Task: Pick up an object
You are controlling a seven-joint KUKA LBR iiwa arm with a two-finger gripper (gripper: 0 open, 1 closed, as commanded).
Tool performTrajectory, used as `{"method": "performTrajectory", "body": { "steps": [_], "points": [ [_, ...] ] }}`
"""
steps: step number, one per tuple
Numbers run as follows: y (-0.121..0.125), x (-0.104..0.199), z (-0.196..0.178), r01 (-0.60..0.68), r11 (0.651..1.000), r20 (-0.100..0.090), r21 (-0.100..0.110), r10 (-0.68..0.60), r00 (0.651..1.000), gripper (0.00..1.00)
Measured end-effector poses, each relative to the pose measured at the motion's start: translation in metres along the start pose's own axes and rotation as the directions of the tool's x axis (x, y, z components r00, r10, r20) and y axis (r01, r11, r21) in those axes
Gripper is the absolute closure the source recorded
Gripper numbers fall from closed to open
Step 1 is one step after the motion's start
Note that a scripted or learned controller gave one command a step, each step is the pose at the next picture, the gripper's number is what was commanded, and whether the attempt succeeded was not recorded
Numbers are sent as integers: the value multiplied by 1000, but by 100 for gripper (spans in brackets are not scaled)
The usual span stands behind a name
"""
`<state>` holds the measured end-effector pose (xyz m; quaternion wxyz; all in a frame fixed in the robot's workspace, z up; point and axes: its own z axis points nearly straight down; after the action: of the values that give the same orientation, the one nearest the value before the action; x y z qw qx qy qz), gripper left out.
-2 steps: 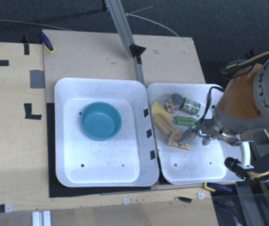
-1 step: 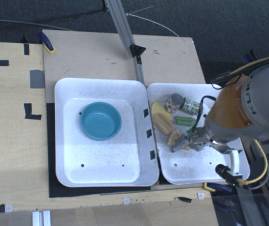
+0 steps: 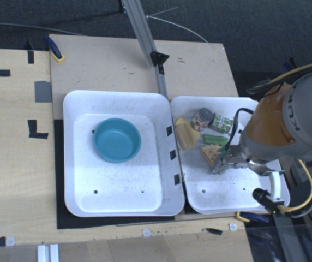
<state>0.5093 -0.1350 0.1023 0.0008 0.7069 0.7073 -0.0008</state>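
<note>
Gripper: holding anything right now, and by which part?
Cannot be told. The gripper is down in the right bin at the tan wedge-shaped piece, but no object is clearly visible between its tips.

Light wooden bench (image 3: 14, 146) with black tape marks (image 3: 35, 130), a paler board (image 3: 107, 64) on top. Dark carpet floor (image 3: 227, 10) behind. Grey metal pole (image 3: 139, 23) slants in from above. Thin cables (image 3: 36, 25) trail across carpet.

bowl (image 3: 117, 140) in left bin (image 3: 79, 201), clutter (image 3: 202, 132) in right bin (image 3: 221, 201)
</note>
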Motion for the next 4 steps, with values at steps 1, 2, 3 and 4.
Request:
{"method": "performTrajectory", "body": {
  "steps": [1, 2, 3, 4],
  "points": [
    [-1, -4, -42, 0, 1000, -2, -1, 0, 1000, 100],
    [-1, -3, -84, 1, 1000, -2, -2, -1, 1000, 100],
    [1, -6, -147, 1, 1000, -1, -5, -1, 1000, 100],
    [-8, 52, -136, 6, 1000, -4, 3, -6, 1000, 100]
  ]
}}
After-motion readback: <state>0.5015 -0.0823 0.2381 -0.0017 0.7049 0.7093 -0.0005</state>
